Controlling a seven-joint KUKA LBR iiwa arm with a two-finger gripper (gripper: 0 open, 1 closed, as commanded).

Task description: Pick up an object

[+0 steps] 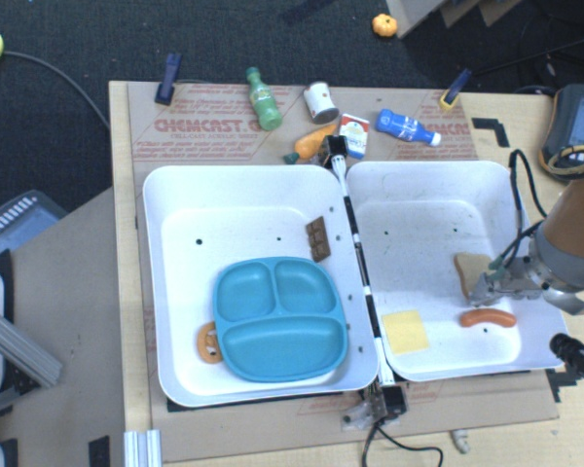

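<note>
1. Overhead, two white bins were seen side by side on the bench (224,125): the left bin (175,212) and the right bin (419,178), with their inner rims touching along a dark seam.
2. In the left bin, a blue tray (277,317) with three compartments was laid near the front; nothing was seen in its compartments.
3. A small orange pretzel-like piece (208,342) was tucked against the tray's left front edge, partly hidden under it.
4. A brown chocolate-like bar (317,238) was laid just behind the tray, near the bin's right wall.
5. In the right bin, a yellow square (405,331) was laid flat near the front left corner.
6. A sausage (488,318) was laid on the floor near the front right, well apart from the yellow square.
7. A tan slice (469,271) was propped just behind the sausage.
8. The gripper (491,287) was lowered into the right bin from the right, just above the sausage and beside the tan slice; whether its jaws were parted or closed could not be told, and nothing was seen held between them.
9. Behind the bins, on the bench, a green bottle (264,99), a white can (319,101), a blue bottle (407,127) and a carrot (313,142) were scattered.
</note>
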